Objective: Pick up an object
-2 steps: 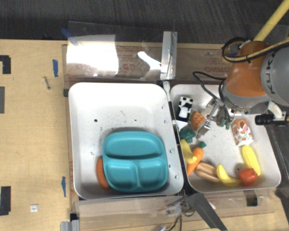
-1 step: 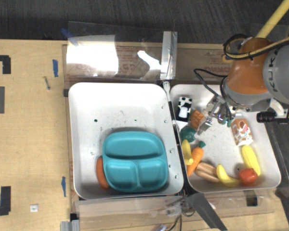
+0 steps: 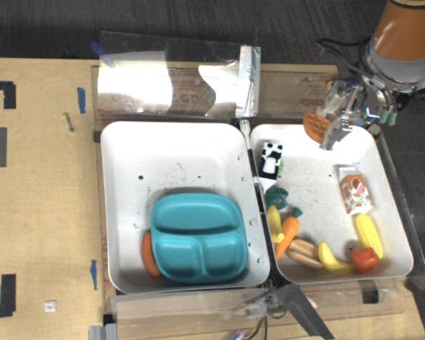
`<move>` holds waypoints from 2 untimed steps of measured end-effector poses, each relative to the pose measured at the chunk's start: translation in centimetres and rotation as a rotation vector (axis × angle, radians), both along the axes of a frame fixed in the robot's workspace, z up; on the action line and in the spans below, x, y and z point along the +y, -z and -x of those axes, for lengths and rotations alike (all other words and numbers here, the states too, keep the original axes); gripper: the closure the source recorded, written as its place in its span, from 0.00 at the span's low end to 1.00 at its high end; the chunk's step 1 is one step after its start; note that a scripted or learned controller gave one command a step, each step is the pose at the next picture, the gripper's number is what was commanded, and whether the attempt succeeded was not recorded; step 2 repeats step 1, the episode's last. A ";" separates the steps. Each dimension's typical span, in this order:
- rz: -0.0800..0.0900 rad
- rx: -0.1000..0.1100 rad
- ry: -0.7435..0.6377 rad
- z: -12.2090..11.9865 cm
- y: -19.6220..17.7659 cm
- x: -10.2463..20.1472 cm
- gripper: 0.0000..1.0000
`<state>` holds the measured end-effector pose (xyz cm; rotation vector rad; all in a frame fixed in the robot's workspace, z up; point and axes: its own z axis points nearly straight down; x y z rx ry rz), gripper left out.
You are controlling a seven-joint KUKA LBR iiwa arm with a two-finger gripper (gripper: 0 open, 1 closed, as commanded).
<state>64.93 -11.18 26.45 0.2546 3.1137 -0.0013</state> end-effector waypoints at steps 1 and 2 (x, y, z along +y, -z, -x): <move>-0.003 0.014 0.068 2.9 1.5 7.2 1.00; -0.003 0.014 0.068 2.9 1.5 7.2 1.00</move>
